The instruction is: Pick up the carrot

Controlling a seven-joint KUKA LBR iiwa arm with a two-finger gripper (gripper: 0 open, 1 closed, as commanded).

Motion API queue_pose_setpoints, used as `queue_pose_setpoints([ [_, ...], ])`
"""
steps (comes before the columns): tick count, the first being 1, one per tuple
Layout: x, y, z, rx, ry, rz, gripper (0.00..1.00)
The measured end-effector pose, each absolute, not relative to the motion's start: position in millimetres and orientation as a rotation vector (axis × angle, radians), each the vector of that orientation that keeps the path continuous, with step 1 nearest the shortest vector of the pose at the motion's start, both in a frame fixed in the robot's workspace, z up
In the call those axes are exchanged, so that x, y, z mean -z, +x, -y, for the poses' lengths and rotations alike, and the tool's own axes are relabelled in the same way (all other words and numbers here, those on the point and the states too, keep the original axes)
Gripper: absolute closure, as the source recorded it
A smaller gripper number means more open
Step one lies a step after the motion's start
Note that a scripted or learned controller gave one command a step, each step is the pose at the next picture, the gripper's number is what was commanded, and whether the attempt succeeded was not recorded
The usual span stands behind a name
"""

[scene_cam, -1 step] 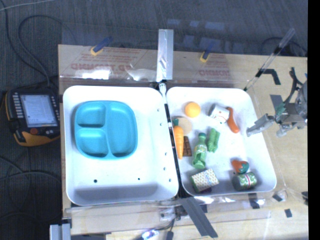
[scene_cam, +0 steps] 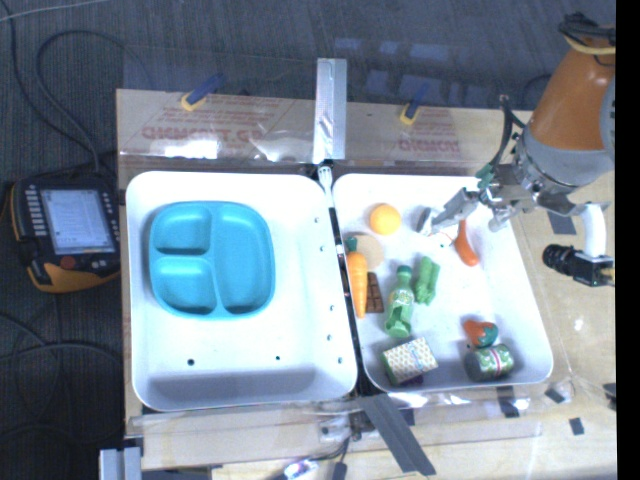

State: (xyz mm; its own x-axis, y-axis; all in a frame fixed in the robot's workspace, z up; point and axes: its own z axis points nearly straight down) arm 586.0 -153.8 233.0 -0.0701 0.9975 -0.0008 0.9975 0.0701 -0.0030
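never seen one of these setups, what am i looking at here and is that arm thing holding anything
This is one picture from a camera fixed above a workbench, looking down at a slant. The grey machine with the orange band at the right is a robot arm; at its end is a two-finger gripper for picking things up.

On the bench sit two shallow white bins side by side. The left bin holds a turquoise plastic divided plate. The right bin holds toy foods: an orange carrot with a green top by its left wall, a round orange fruit, a green bottle, a green vegetable, a red-orange chilli and some small packets near the front.

The gripper hovers over the back of the right bin, between the round fruit and the chilli. Nothing shows between its fingers, and the carrot lies apart from it.
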Motion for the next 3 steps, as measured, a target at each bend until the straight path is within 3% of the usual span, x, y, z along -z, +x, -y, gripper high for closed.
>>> queue_pose_setpoints([
  [1, -183, 637.2, 91, -0.002, -1.761, 2.601, 0.0],
  [2, -92, 665.9, 129, -0.003, -1.758, 2.605, 0.0],
  [3, -102, 667.3, 129, -0.001, -1.76, 2.607, 1.0],
])
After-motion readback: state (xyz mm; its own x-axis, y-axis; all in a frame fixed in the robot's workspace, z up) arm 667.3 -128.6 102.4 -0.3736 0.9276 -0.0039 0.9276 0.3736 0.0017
